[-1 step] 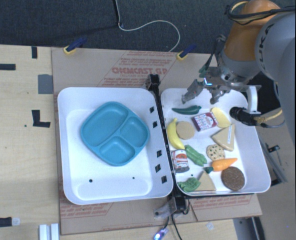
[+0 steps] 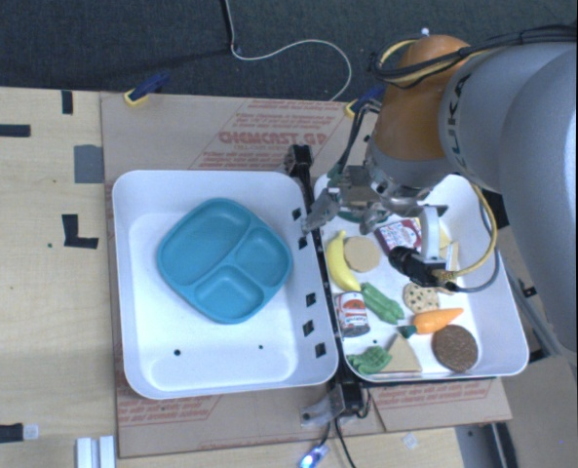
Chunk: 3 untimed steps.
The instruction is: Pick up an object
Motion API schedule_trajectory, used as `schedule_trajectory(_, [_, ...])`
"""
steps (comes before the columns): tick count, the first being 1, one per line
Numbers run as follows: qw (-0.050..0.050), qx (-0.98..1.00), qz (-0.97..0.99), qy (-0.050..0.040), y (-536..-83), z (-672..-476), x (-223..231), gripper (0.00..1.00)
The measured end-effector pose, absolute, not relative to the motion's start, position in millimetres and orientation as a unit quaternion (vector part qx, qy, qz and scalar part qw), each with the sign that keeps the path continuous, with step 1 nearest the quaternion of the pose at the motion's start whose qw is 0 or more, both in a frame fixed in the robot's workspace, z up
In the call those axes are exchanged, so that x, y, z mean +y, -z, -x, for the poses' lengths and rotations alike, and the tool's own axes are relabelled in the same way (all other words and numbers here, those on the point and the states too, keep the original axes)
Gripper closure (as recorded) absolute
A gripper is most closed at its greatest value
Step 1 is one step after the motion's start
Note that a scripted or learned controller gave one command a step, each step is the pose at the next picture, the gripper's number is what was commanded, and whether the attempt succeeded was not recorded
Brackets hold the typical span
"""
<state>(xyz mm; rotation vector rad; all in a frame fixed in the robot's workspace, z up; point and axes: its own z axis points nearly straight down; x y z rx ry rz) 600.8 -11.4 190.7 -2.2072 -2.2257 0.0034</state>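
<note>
The right bin (image 2: 508, 305) holds several toy foods. Among them are a yellow banana (image 2: 341, 262), a round tan biscuit (image 2: 363, 254), a red-and-white packet (image 2: 398, 234) and a green pea pod (image 2: 382, 303). There are also a small can (image 2: 353, 313), a chip cookie (image 2: 420, 297), an orange carrot (image 2: 435, 321) and a brown patty (image 2: 455, 347). My gripper (image 2: 359, 206) hangs over the bin's far left corner, just above the banana's top end and the biscuit. Nothing visibly sits in it.
The left bin (image 2: 142, 261) holds a blue divided plate (image 2: 225, 258). A green leaf (image 2: 369, 361) and a tan wedge (image 2: 403, 356) lie at the right bin's near edge. A black divider rail (image 2: 313, 261) runs between the bins. The arm's bulk covers the right bin's far side.
</note>
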Motion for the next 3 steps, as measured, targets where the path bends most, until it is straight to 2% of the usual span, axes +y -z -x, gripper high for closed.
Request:
schedule_trajectory(1, [0.001, -0.708, 0.706, -0.0009, -202.0, -602.6, -16.4, 1.0])
schedule_trajectory(2, [-0.003, -0.709, 0.706, 0.004, -332.6, -555.3, 0.1, 1.0])
schedule_trajectory(3, [-0.001, -0.71, 0.704, 0.003, -398.5, -497.4, 48.4, 1.0])
